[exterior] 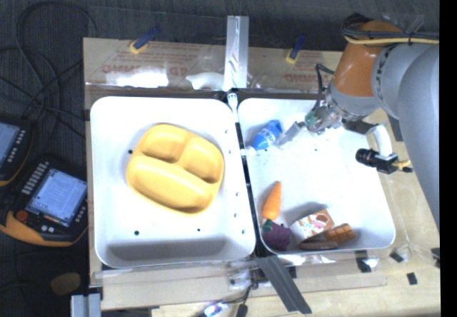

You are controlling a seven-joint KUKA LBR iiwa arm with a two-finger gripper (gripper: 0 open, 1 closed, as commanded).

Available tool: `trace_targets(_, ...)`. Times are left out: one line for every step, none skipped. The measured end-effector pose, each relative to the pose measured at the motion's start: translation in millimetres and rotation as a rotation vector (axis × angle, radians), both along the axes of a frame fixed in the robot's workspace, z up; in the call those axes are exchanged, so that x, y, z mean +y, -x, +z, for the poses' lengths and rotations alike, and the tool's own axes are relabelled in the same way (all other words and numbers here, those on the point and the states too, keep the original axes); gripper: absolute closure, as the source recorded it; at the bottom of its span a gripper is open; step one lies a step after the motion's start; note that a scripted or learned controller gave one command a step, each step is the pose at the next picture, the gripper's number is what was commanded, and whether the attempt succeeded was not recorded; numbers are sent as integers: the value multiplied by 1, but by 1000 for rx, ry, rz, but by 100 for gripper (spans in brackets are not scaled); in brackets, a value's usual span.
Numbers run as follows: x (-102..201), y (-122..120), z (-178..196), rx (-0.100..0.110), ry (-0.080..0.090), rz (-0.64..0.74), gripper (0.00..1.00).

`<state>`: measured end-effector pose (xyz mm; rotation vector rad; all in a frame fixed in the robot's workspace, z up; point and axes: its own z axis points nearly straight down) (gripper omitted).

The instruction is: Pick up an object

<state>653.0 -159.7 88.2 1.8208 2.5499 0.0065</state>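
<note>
My gripper [289, 135] reaches into the right bin [357, 194] from the upper right, low over the bin's far left part. Its tip is just right of a small blue object [265, 136] that lies against the divider, and seems to touch it or nearly so. An orange carrot [272, 200] lies nearer the front, with a purple piece [278, 236] below it. A small printed cup [313, 223] and a brown object [330, 237] lie on the front wall.
The left bin [107, 223] holds a large yellow bread-shaped object [176, 166]. The grey arm with its orange band [357, 73] covers the right bin's far right corner. A black and white fitting [376, 153] sticks out at the right edge.
</note>
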Motion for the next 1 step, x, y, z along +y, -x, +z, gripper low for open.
trace_targets(57, 64, 24, 10, -1, -39, 0)
